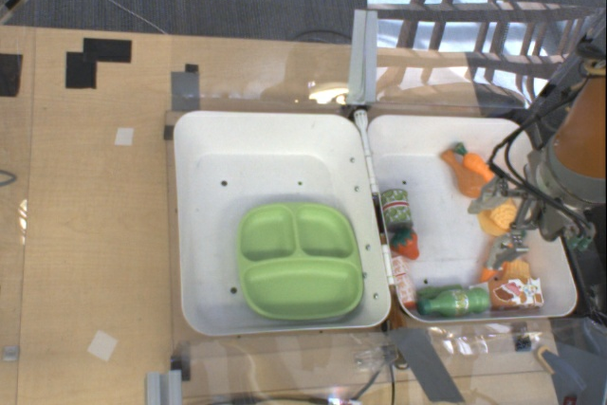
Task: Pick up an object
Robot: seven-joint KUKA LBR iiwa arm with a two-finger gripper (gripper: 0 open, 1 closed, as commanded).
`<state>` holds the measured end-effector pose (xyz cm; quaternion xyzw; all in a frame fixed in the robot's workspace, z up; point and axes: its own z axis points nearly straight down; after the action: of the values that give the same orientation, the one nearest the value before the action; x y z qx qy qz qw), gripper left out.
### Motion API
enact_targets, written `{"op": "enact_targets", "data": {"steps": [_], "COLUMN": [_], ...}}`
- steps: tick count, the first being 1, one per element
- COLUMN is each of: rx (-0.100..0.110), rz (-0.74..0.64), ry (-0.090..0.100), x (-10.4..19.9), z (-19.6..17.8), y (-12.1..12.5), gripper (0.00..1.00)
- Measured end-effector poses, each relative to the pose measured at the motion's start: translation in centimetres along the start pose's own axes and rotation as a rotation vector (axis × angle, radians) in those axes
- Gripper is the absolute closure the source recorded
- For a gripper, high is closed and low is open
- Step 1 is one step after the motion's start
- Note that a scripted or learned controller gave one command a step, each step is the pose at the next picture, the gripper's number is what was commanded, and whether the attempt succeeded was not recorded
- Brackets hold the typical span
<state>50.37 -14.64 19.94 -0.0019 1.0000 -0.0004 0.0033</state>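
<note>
At the right of the frame the tool [505, 225] hangs over a yellow toy [495, 220] in the right bin [432, 204], partly hiding it, and whether it is spread I cannot tell.

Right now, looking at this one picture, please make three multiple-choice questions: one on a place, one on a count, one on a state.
1. Where does the green divided plate lie?
A. in the left bin
B. in the right bin
C. on the bench outside the bins

2. How many compartments has this plate?
A. two
B. three
C. five

3. How does the green bottle rest?
A. upright
B. on its side
C. leaning on the plate

Answers:
1 A, the plate sits inside the left bin's walls.
2 B, two small sections above one long section.
3 B, the bottle lies lengthways along the right bin's front wall.
</note>
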Motion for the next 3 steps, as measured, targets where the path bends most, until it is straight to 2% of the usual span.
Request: {"op": "enact_targets", "data": {"steps": [1, 2, 3], "rx": [0.003, -0.001, 0.002], "rz": [0.125, 0.13, 0.089], "ry": [-0.012, -0.007, -0.006], "x": [-5.5, -11.0, -5.4], "z": [10.9, 11.1, 11.0], "y": [-3.0, -0.9, -3.4], "gripper": [0.0, 0.0, 0.0]}}
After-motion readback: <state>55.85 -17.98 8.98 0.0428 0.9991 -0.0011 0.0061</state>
